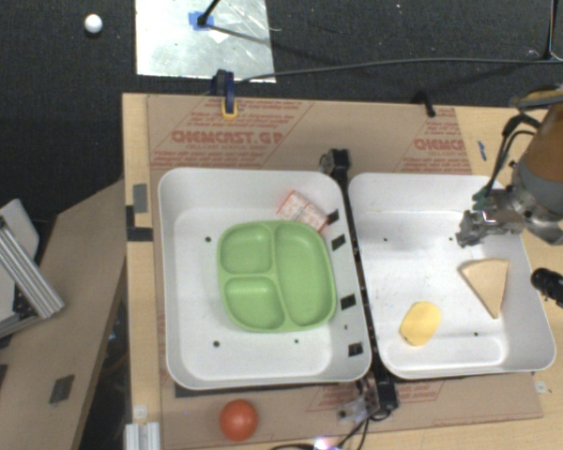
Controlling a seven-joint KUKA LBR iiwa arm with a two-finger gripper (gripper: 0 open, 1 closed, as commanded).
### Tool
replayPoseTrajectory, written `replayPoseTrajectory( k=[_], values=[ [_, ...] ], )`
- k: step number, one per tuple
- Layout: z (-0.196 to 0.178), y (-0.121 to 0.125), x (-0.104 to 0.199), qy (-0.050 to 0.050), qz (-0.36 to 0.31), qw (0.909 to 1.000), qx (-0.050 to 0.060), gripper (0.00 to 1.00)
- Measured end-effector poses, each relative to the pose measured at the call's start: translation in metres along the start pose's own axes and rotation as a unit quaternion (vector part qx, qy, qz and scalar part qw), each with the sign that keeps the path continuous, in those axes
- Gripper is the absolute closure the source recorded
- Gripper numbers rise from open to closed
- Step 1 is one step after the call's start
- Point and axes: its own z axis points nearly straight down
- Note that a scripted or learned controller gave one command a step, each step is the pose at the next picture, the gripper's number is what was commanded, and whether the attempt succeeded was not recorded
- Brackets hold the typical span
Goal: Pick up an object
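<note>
In the right bin [403, 209] lie a round yellow piece [419, 322] near the front and a tan wedge [488, 285] at the right side. The gripper [472, 226] hangs over the bin's right part, just above and left of the wedge, with the grey arm and its orange band rising to the right. Nothing shows between its tips. In the left bin [192, 204] rests a green divided tray [275, 275], and a small pink-and-white packet [303, 210] lies behind it.
A red ball [238, 419] sits on the bench in front of the left bin. Black clips line the divider between the bins [345, 251]. A blue-yellow clamp [226, 92] stands at the bench's back edge. An aluminium frame [19, 265] stands at left.
</note>
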Motion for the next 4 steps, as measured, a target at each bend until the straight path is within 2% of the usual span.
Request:
replayPoseTrajectory(
  k=[1,3,4],
  values=[
    [-0.036,0.002,0.000,0.000,0.000,1.0000,0.001,1.00],
    [-0.049,0.044,0.109,0.002,-0.003,1.0000,0.001,1.00],
    [-0.034,0.056,0.162,0.002,-0.002,1.0000,0.003,1.00]
  ],
)
